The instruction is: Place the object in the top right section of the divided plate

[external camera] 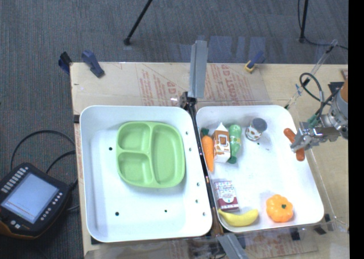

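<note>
Green divided plastic plate [151, 154] lies in the left white bin [96, 207], all three sections bare, so nothing has been placed yet and the whole carry is left. Across the shared rim, the right white bin [267, 167] holds an orange toy carrot [208, 153], a small juice carton [221, 144], a yellow banana [239, 217] and an orange pumpkin-shaped toy [280, 208]. At that bin's right wall the gripper [301, 141] sits by a red-orange sausage-like piece [294, 143]; whether it grips it, I cannot tell. Open room lies above the plate.
</note>
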Action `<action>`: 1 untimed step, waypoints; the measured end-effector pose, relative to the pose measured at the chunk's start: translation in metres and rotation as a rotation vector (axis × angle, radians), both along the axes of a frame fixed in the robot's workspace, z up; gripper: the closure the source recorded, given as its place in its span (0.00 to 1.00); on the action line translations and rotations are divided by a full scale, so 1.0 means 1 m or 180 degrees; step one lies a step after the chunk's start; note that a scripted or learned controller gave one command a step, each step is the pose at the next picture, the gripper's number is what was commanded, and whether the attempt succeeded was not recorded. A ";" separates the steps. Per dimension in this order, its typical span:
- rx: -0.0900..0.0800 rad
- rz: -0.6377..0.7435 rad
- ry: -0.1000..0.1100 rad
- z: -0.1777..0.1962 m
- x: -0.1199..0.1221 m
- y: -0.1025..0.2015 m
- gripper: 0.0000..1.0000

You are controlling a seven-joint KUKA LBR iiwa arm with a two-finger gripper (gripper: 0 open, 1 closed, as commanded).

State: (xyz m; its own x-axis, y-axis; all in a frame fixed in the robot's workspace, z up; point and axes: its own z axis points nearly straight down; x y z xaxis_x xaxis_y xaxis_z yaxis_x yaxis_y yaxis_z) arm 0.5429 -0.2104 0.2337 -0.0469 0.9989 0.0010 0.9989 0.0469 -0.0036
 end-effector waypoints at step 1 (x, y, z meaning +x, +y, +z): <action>0.0002 -0.0277 0.0005 -0.148 -0.001 0.120 1.00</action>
